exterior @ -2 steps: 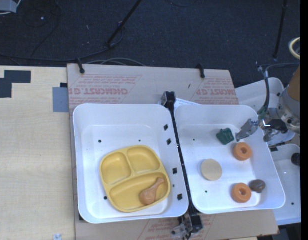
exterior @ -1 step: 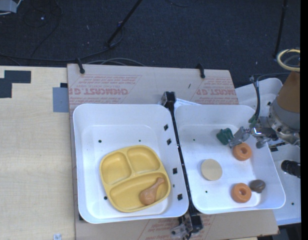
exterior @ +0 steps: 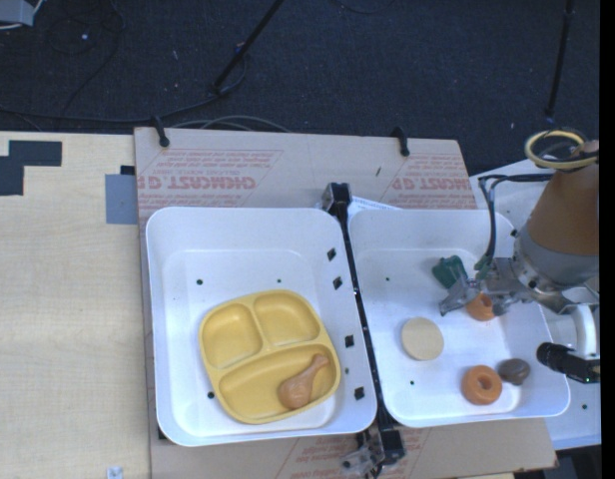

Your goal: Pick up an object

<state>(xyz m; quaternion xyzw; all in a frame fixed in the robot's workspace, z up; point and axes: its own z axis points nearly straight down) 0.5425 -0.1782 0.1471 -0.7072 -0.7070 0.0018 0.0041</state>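
My gripper (exterior: 475, 295) is low in the right bin (exterior: 387, 267), near its right side, at the end of the grey arm with its orange band (exterior: 567, 213). A small orange object (exterior: 481, 309) lies directly at the gripper's tip, partly covered by it. A green object (exterior: 449, 269) sits just left of the gripper. Nearer the front of that bin are a cream round disc (exterior: 422, 338), an orange ring-shaped donut (exterior: 481, 384) and a small grey-brown lump (exterior: 514, 371).
The left bin (exterior: 178, 267) holds a yellow divided plate (exterior: 250, 332) with a tan drumstick (exterior: 305, 380) in its front compartment. A black divider (exterior: 349, 297) runs between the bins. Cardboard lies under both; a wooden bench top extends left.
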